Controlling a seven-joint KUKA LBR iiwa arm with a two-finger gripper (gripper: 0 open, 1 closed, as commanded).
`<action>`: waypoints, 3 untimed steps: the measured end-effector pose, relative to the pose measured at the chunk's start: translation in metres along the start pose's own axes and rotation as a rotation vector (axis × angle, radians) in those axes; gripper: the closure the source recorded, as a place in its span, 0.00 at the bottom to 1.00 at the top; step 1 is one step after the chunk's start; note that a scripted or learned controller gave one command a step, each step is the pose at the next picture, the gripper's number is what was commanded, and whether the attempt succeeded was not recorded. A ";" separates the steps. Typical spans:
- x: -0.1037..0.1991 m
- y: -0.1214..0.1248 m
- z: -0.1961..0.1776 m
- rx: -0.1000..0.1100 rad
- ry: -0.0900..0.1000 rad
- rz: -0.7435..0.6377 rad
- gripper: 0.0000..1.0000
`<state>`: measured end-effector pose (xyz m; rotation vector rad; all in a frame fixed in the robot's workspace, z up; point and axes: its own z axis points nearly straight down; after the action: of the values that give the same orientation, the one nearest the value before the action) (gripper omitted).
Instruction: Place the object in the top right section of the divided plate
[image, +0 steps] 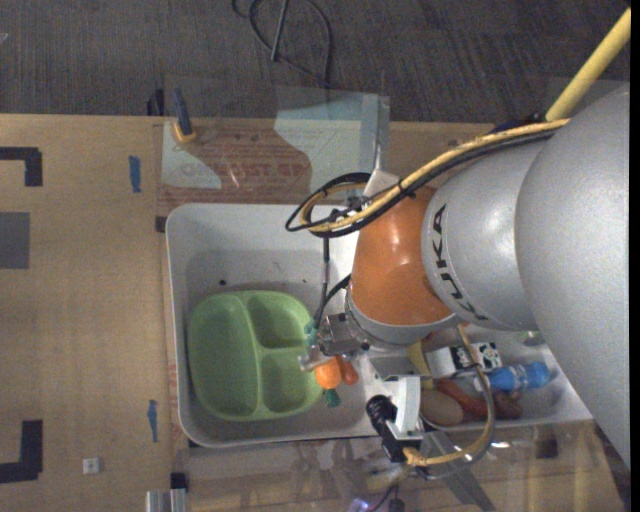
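Green divided plate (245, 352) lies in the left white bin (190, 260), and the gripper (325, 362) hangs at its right rim, apparently pinching a small orange carrot-like toy (333, 373) between its fingers. The toy sits over the rim rather than any section, so a release here risks it rolling off into the bin or dropping into the wrong compartment

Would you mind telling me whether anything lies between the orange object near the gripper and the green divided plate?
Nothing visible does. The orange object sits right at the plate's near edge, just under the gripper, with only bare white bin floor around the plate. The plate's sections look empty. The other items lie behind, under the arm.
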<state>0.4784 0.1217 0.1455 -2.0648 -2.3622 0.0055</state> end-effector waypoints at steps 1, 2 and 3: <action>-0.001 0.000 0.000 -0.002 0.000 0.001 0.00; -0.047 0.012 -0.039 -0.008 -0.002 -0.378 0.00; 0.030 0.025 -0.057 -0.007 -0.002 -0.401 0.00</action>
<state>0.4996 0.1543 0.2028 -1.5556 -2.7310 -0.0025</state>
